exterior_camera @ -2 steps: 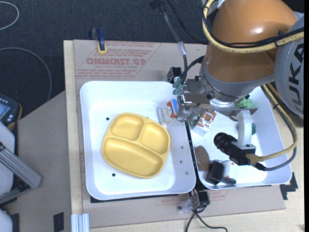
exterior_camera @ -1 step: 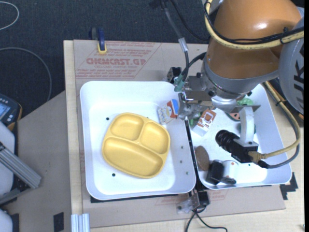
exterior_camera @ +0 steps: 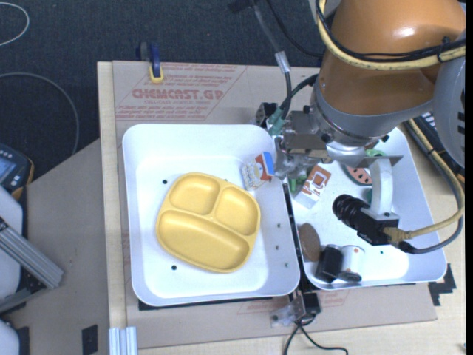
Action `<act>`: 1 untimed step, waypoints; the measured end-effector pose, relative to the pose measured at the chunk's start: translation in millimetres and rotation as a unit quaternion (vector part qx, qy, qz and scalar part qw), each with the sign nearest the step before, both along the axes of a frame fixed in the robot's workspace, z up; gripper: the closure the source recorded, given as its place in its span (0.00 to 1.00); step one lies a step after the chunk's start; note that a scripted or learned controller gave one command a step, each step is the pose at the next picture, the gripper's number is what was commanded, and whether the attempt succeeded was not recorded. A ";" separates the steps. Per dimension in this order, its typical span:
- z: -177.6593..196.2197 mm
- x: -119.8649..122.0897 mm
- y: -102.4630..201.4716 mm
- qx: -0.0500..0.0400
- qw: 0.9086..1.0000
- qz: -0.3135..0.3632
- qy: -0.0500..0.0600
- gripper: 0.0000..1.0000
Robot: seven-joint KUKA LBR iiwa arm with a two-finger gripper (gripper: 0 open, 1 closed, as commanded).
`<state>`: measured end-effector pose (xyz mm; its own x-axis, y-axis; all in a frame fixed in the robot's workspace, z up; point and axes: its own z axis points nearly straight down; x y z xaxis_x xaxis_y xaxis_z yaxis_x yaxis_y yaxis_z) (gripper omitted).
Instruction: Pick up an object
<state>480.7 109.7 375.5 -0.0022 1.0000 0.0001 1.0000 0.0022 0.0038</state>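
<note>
The gripper (exterior_camera: 293, 170) hangs over the ridge between the 2 bins, reaching stage; whether it is open I cannot tell. Just beside it lie 2 small cartons (exterior_camera: 258, 171), (exterior_camera: 314, 184). Next: descend onto 1.

A brown board (exterior_camera: 185, 87) printed with red lettering covers the table, a blue and yellow clamp (exterior_camera: 154, 61) gripping its edge at eleven o'clock; a dark carpet (exterior_camera: 52, 65) with thin cables (exterior_camera: 15, 21) lies at nine o'clock
</note>
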 end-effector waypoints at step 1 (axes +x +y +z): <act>10.2 0.5 0.4 0.000 1.000 0.000 -0.001 1.00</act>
